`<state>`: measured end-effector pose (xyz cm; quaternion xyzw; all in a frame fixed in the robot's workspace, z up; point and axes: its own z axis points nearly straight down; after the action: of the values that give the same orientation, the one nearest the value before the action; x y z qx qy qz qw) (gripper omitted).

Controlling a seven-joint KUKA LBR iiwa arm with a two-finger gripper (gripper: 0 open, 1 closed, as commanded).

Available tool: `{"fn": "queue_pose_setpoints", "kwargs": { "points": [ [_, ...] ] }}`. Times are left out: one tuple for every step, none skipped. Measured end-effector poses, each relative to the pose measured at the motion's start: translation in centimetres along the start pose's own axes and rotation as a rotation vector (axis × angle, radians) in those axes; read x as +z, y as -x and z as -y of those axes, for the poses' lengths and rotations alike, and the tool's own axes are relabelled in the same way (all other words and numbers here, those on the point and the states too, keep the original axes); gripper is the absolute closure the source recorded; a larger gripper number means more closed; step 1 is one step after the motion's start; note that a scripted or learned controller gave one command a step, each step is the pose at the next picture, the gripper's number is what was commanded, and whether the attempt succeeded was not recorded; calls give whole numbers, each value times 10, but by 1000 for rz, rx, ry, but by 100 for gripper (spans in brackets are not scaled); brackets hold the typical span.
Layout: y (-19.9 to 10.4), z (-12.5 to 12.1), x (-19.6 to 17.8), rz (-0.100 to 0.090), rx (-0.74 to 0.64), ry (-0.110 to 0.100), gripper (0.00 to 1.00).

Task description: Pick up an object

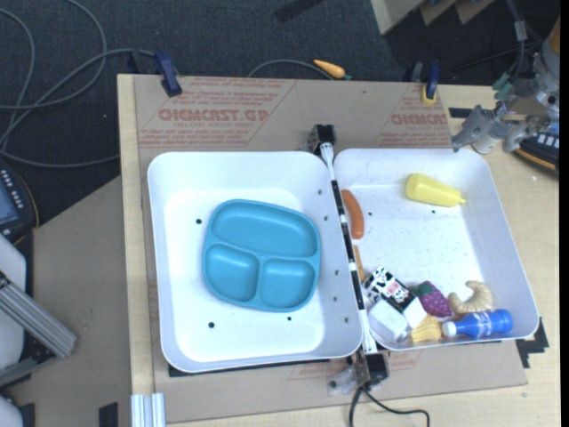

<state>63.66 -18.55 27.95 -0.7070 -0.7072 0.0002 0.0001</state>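
Observation:
The right bin [498, 229] holds several small objects. A yellow piece [434, 190] lies near its far side. An orange sausage-shaped toy [354, 213] rests along its left wall. In the near corner lie a black-and-white toy [387, 285], a white block [388, 317], a purple grape bunch [435, 300], a tan croissant-shaped piece [476, 295] and a blue bottle [481, 325]. My gripper [478, 132] hovers over the far right corner of this bin, up and to the right of the yellow piece, and I see nothing in it.
The left bin [178, 238] carries a blue divided plate [260, 254]. Clamps [166, 73] hold the cardboard sheet at the bench's far edge. Cables lie on the dark floor beyond.

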Motion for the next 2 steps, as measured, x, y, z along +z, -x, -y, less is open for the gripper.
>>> {"fn": "queue_pose_setpoints", "kwargs": {
  "points": [
    [-38, -28, 110, -5, -4, -10, 0],
    [-28, -28, 201, -2, 0, -9, 0]
  ]
}}
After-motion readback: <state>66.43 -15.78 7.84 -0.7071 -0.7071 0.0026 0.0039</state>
